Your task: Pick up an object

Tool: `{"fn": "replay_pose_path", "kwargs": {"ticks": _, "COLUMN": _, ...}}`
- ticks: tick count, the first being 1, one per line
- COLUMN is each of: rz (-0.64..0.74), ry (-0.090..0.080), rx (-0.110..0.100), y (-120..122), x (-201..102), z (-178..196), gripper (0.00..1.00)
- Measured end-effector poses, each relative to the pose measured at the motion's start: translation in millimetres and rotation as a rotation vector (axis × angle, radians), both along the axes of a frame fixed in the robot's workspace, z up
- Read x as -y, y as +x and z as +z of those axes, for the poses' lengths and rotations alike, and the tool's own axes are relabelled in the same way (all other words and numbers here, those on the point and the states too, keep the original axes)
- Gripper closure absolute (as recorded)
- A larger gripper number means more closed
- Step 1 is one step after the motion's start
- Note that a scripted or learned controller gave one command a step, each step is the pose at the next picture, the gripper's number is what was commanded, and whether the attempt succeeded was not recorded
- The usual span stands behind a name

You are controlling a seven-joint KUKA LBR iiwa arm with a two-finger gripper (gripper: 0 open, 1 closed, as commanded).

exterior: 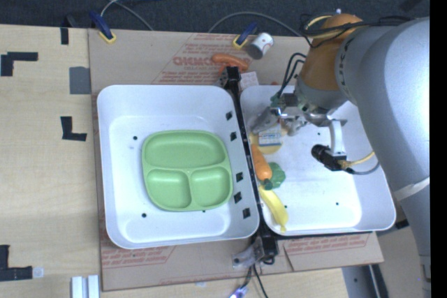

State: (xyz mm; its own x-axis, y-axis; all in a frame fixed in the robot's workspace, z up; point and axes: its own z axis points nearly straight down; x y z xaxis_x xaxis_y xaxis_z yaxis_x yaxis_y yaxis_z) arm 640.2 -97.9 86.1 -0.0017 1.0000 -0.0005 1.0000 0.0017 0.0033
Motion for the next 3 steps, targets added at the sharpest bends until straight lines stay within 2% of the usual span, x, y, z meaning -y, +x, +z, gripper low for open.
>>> {"fn": "replay_pose_path", "kwargs": {"ticks": 1, "rz": 0.0, "ry": 0.0, "rx": -0.001, "y": 29, "x": -2, "z": -1, "gripper": 0.0}}
{"fn": "replay_pose_path", "kwargs": {"ticks": 2, "rz": 0.001, "ry": -0.002, "rx": -0.001, "y": 29, "x": -2, "z": 10, "gripper": 1.0}}
{"fn": "replay_pose_path", "kwargs": {"ticks": 3, "rz": 0.001, "ry": 0.001, "rx": -0.001, "y": -28, "x": -43, "z": 99, "gripper": 1.0}}
